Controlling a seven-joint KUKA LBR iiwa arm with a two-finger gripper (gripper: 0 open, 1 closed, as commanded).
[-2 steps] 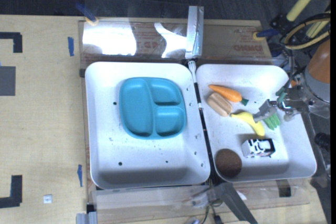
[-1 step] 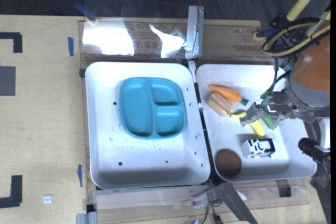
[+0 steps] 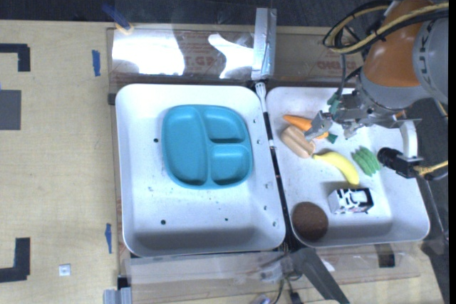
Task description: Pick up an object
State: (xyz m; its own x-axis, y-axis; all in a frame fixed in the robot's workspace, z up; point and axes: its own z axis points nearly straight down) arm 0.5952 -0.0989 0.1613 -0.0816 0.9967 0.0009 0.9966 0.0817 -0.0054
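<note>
My gripper (image 3: pixel 340 117) hangs over the right bin (image 3: pixel 406 224), near its far edge, above a cluster of toy food.

I cannot tell whether it grips anything. Just beside it lie a carrot (image 3: pixel 299 122) and a hot dog bun (image 3: pixel 297 142); toward the bin's middle, a banana (image 3: pixel 340 165) and green vegetable (image 3: pixel 367 160). A black-and-white toy (image 3: pixel 352 200) and brown ball (image 3: pixel 310 219) sit near the front edge. The left bin (image 3: pixel 135 210) holds a blue divided plate (image 3: pixel 207 145).

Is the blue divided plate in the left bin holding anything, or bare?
Bare. The blue plate lies flat in the left bin, and all its compartments show plain blue.
</note>
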